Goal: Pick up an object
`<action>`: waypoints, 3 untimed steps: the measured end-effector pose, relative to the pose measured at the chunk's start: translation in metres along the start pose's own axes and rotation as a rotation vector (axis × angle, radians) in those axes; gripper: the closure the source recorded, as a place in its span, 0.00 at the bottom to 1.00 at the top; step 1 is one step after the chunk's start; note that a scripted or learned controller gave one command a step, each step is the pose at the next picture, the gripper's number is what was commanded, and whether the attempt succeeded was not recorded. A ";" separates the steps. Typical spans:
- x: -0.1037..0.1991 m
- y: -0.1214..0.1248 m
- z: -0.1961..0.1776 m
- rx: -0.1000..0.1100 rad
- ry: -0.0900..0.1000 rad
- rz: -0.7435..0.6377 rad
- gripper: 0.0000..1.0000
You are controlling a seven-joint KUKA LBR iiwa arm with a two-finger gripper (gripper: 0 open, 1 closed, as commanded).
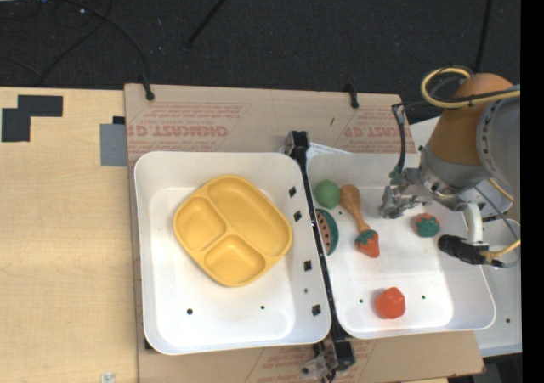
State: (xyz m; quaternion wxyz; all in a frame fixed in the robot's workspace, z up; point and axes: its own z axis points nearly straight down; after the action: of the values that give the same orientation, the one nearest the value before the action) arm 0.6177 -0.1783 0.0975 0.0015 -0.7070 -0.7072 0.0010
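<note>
The camera view has the pale wooden worktop (59, 245) carrying two shallow white bins. The left white bin (161, 305) holds a yellow plastic divided tray (232, 229). The right white bin (425, 275) sits at the frame's right, and the grey arm with its orange band (466, 131) reaches over its upper right. The hand (396, 201) hangs low over the bin's upper middle; whether it is spread or pressed together I cannot tell. Left of the hand lie a green ball (327, 194) and a tan wooden stick with a red-and-green end (358, 220). Just right of the hand lies a small red-and-green toy (426, 225). A red rounded toy (390, 303) lies well below it, near the bin's lower edge.
</note>
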 end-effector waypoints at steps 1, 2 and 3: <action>0.000 0.006 -0.063 -0.007 -0.002 -0.002 1.00; 0.004 0.015 -0.121 -0.008 -0.002 -0.002 1.00; 0.005 0.015 -0.107 0.000 -0.001 -0.003 1.00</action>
State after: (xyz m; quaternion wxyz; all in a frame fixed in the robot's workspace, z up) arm 0.6329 -0.1738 0.2040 0.0011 -0.7058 -0.7084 0.0012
